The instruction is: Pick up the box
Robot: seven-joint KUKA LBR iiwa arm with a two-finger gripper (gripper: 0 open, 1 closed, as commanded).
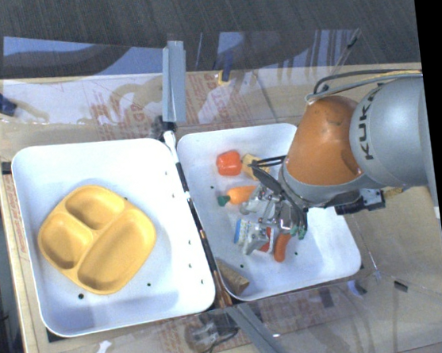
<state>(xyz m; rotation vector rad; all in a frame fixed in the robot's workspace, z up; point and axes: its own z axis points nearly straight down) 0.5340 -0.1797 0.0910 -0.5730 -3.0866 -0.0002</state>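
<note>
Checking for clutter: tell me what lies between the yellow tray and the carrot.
In the camera view, bare white bin floor, then the two bins' meeting rims, separate the yellow tray from the carrot.

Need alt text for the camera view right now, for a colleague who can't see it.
The grey arm's gripper is down among small items in the right white bin, near an orange carrot-shaped toy and a red-orange block. A yellow three-compartment plastic tray lies in the left white bin.
</note>
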